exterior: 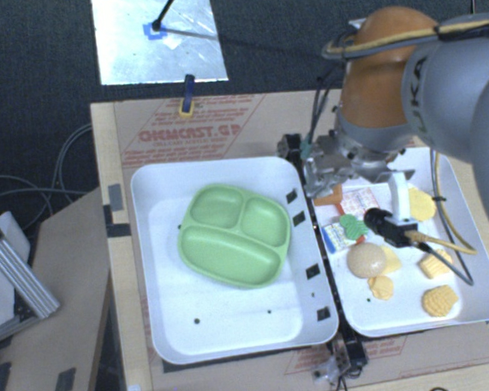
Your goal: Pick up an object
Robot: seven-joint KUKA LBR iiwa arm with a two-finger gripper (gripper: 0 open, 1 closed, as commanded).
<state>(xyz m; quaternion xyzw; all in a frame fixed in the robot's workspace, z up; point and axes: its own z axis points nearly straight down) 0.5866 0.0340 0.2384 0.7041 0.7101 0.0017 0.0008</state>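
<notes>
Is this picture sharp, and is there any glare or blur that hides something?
Camera view: the green plate in the left bin is fairly sharp; the silver sheet above the bench glares; the arm is large, close and soft, hiding the gripper; the small food toys look grainy.

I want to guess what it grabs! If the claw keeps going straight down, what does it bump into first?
Probably the flat red-and-white packet in the right bin, just under the claw. Depth is hard to judge from this slanted view, so the green toy beside it is possible too.

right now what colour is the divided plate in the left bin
Pale green, all one colour; the divided plate shows clearly in the camera view.
</notes>
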